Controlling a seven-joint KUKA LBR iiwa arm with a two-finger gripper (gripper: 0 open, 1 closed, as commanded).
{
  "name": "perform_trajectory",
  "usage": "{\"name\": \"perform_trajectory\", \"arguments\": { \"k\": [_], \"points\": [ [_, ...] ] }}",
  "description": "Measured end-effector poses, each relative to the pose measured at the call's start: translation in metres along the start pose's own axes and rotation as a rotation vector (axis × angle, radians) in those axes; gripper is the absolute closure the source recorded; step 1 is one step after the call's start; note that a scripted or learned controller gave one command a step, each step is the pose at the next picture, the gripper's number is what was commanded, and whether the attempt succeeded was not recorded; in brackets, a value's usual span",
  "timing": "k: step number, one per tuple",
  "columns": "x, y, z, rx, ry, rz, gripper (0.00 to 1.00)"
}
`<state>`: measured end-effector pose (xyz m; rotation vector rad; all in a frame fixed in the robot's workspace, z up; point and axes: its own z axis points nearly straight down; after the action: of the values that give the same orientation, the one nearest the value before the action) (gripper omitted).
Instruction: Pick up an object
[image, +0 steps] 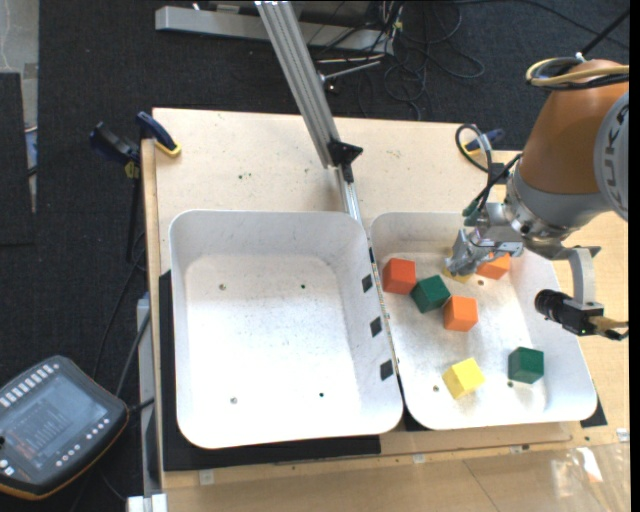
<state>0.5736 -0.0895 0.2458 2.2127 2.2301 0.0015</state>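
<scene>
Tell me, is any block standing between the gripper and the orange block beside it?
Nothing visible does. The gripper is low in the right bin, right next to that orange block; the green block sits to the other side.

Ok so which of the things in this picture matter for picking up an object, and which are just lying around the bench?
Belongs to the job:
gripper
orange block by the gripper
orange blocks
green blocks
yellow block
right bin

Just lying about:
left bin
handheld control pad
blue clamps
cables
</scene>
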Motion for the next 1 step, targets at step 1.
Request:
{"name": "perform_trajectory", "arguments": {
  "k": [1],
  "points": [
    [0.0512, 0.0137, 0.0116, 0.001, 0.000, 0.000, 1.00]
  ]
}}
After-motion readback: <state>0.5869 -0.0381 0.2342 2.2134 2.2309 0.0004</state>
